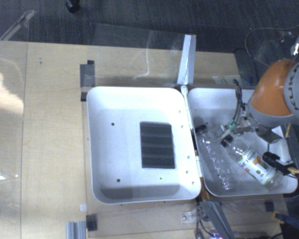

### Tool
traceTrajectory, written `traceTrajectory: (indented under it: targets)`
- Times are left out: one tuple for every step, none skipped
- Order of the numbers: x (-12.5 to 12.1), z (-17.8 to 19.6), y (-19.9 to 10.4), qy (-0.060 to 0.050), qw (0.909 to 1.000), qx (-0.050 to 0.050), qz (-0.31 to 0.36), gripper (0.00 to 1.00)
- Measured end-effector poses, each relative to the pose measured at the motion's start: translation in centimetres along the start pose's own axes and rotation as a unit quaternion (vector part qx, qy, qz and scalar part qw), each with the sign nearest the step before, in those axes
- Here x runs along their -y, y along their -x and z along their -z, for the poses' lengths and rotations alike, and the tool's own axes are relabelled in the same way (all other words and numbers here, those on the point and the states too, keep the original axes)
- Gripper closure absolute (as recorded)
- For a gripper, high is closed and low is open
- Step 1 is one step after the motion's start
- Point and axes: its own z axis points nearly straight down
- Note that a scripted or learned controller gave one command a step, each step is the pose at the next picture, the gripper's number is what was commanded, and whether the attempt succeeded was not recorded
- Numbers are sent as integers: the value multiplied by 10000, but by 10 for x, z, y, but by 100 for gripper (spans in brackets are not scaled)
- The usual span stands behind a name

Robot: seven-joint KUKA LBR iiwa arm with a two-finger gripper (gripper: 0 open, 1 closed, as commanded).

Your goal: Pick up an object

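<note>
Wooden bench (45,148) is taking up the left side, bare light-brown top with glare patches lying on it. Left white bin (102,133) is sitting next, shallow, rounded corners, a dark ribbed rectangular pad (157,144) lying flat just right of its centre, a few small dark dots showing on the bin floor. A clear upright divider strip (186,59) is standing behind the seam where the two bins are meeting. Right white bin (209,103) is sitting touching the left one. Inside it, a clear plastic bottle (215,158) is lying along the left side, dark cap end pointing up-left near the bin wall, body hard to make out against the white. Just right of it, a second clear bottle with a white-and-green label (250,164) is lying tilted, dark cap up-left, base down-right toward the bin's lower right corner. The two bottles are lying near each other; cannot tell if touching. Gripper (234,129) is hanging over the right bin, right above the labelled bottle's cap end; cannot tell how it is set or whether anything is in its grasp, too small and cluttered. Grey arm with the orange band (271,91) is reaching in from the right edge.
</note>
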Motion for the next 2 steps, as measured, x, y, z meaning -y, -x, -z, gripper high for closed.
traceTrajectory:
  targets:
    - [-8, -4, -7, 42, 9991, 97, 421, 0]
    - [-48, 12, 58, -100, 9802, -110, 1975, 0]
